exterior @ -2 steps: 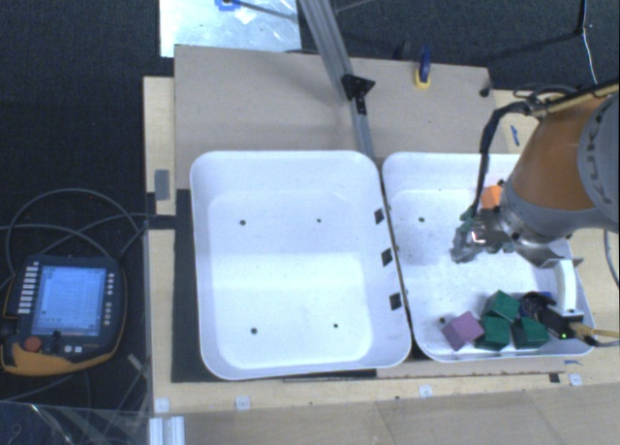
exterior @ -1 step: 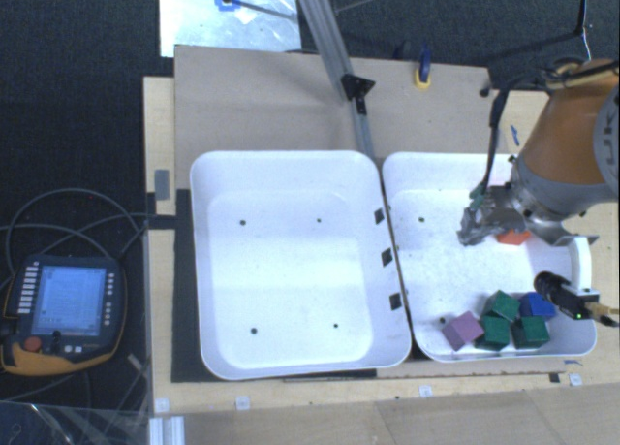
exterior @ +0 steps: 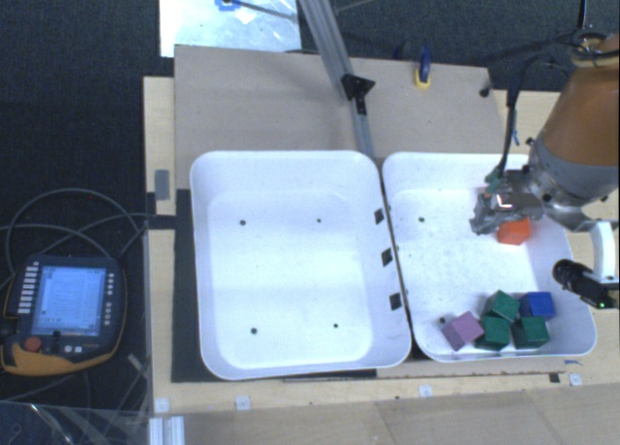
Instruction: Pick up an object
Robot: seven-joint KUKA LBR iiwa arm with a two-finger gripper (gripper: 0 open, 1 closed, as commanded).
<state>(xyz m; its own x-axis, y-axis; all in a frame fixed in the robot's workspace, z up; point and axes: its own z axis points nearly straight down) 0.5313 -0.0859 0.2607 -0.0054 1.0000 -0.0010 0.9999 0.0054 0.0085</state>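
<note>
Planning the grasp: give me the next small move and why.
Probably lower the gripper a little toward the orange block, which lies just beside it in the right bin and apart from the cluster of blocks near the front. A lone block looks the easier pick; whether it is already gripped cannot be told.

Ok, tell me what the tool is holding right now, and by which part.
It cannot be told. The tool sits low in the right bin, right beside the orange block, but no block shows between its tips.
</note>
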